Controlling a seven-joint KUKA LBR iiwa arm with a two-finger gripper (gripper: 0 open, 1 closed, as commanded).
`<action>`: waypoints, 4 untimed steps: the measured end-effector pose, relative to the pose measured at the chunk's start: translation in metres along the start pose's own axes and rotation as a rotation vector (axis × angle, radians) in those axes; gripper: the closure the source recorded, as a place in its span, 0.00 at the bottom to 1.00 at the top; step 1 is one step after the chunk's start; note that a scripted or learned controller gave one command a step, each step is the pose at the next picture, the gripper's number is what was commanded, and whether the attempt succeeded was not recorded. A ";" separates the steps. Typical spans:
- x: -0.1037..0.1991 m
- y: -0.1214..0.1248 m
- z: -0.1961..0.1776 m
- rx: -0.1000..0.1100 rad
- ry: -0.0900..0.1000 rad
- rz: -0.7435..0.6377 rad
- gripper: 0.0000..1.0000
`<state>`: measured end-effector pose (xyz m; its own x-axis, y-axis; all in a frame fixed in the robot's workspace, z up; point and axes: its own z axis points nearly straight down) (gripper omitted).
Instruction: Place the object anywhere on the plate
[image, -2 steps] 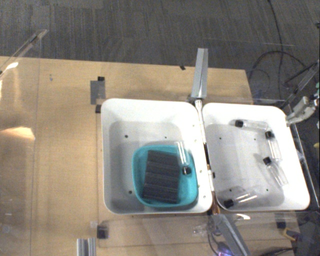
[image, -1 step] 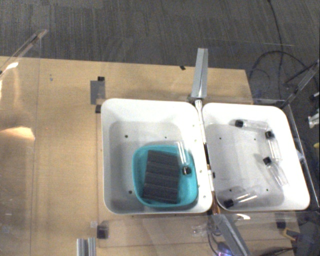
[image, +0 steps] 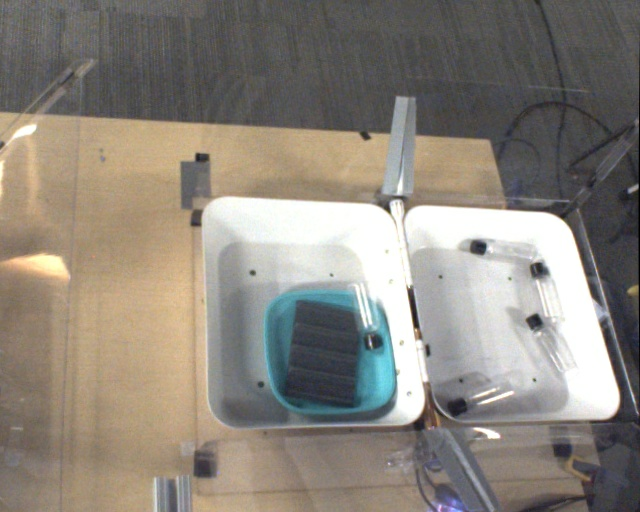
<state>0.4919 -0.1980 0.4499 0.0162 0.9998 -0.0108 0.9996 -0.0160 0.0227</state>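
A teal plate (image: 380, 378) lies in the front right part of the left white bin (image: 235, 300). A dark ribbed block (image: 322, 352) rests flat on the plate and covers most of its middle. A clear tube with a black cap (image: 367, 318) lies along the plate's right edge, cap toward the front, beside the block. Several more clear tubes with black caps lie in the right bin (image: 450, 310): one at the back (image: 500, 247), two along the right wall (image: 548, 318), and one at the front (image: 480, 397).
A grey metal bar (image: 401, 150) stands behind the seam between the bins. A small grey bracket (image: 195, 183) sits at the left bin's back left corner. Grey hardware (image: 462, 478) juts up at the front edge below the seam. Cables (image: 590, 150) lie at the far right.
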 end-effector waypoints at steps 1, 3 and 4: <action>0.007 0.062 0.076 0.015 0.009 -0.072 1.00; 0.051 0.148 0.126 0.011 0.011 -0.411 1.00; 0.004 0.178 0.015 0.005 0.008 -0.510 1.00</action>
<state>0.6700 -0.1969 0.4394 -0.4741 0.8804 -0.0118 0.8803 0.4742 0.0114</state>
